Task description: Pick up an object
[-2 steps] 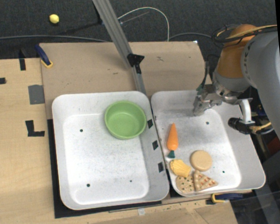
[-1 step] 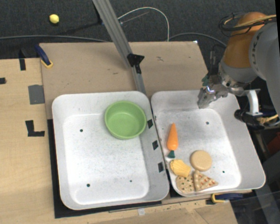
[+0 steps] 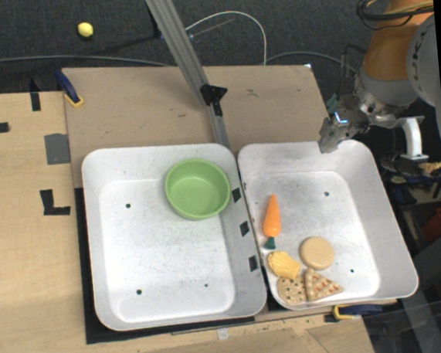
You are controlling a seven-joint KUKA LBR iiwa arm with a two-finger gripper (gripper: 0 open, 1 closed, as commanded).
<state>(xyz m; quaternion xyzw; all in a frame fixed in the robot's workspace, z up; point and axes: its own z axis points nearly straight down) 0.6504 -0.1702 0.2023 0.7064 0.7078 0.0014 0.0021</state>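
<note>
Your gripper (image 3: 332, 139) hangs at the far right corner of the right bin (image 3: 362, 197), just over its rim, and from this angle you cannot tell how it is set — it reads as a dark wedge under the wrist. Everything you might pick lies to the near left of it, well apart. The closest candidate is the carrot (image 3: 271, 216), roughly in the middle of the bin's left half; its long axis runs near-to-far with a slight lean, tip pointing far, so I judge a grasp across its narrow width would suit best. Nearer still, bunched in the near left corner, sit four small food pieces touching or almost touching one another: a corn cob (image 3: 284, 265), a round tan bun (image 3: 317, 252), a round cracker (image 3: 291, 289) and a pizza slice (image 3: 322, 285). That makes five things in the right bin. The left bin (image 3: 134, 242) holds one thing — a green bowl (image 3: 197, 188), upright, at its far right. With one arm, your move is a reach left and toward the near side.
</note>
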